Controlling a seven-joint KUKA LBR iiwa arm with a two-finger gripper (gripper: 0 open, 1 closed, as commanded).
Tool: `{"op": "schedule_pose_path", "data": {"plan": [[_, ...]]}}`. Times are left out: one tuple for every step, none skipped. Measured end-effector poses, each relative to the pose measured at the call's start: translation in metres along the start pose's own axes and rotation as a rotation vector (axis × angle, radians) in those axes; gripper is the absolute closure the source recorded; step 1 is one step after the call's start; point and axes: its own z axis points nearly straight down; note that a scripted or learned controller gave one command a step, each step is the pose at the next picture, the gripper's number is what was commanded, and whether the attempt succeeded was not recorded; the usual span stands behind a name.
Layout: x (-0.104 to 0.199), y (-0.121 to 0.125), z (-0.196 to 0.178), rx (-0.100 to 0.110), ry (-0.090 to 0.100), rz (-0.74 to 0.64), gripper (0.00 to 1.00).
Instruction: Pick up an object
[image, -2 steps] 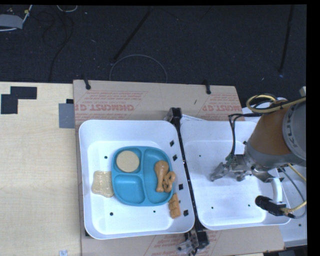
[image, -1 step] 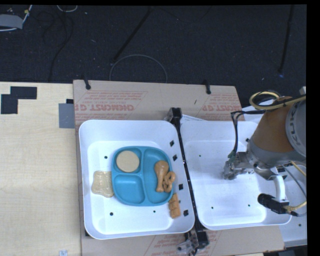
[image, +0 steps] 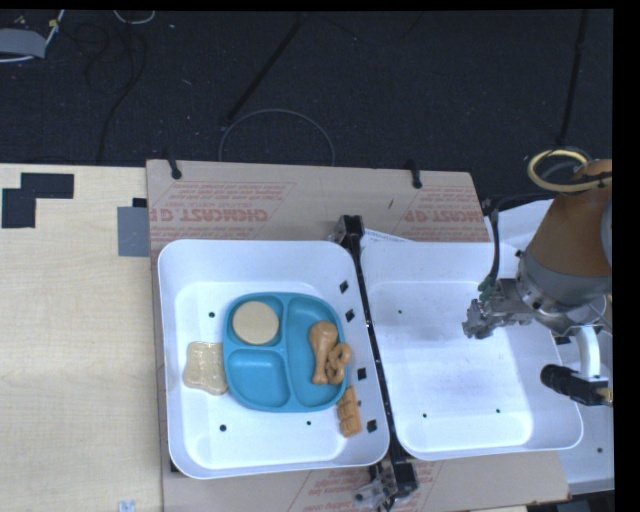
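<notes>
Your desk (image: 70, 330) is pale wood on the left, with dark patches near its far left edge. On it lies a brown cardboard sheet (image: 300, 200) with printed lettering, and on that sheet you have two shallow white bins side by side, touching along a black clamp strip. The left bin (image: 190, 440) sits nearer the bare wood; the right bin (image: 450, 430) reaches toward the desk's right edge. Beyond the far edge you see dark floor (image: 300, 80) with cables.

A single fixed camera looks down at a slant from above the bench (image: 70, 300), far enough to take in both white bins (image: 180, 270), with the arm (image: 570, 250) entering from the right.
</notes>
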Motion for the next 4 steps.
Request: {"op": "schedule_pose_path", "data": {"plan": [[-0.002,-0.003,-0.043,0.0,0.0,-0.001,1.0],[-0.003,-0.003,-0.078,0.001,0.0,-0.001,1.0],[0.051,-0.012,-0.065,0.006,0.003,-0.004,1.0],[0.107,-0.013,-0.066,0.006,0.003,-0.004,1.0]]}}
